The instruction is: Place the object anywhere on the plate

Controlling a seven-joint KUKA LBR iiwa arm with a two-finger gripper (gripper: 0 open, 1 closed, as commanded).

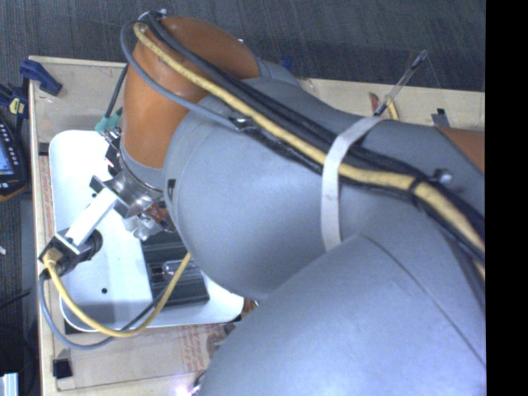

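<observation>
A white bin lies over at my nine o'clock on a wooden bench, its floor bare where I can see it. Blue clamps grip the bench edge up at ten o'clock. A dark device sits just past the bench's left edge. Dark grey carpet runs across twelve o'clock. A thin metal rod leans at two o'clock.

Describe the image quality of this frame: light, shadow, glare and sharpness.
Camera view: even, soft light, no hard glare; the grey arm looms close to the lens and looks slightly soft, blocking much of the bench. The arm casts a dim shadow across the white bin floor near its lower edge. The dark floor above the bench is grainy. The gripper's fingers are hidden.
</observation>
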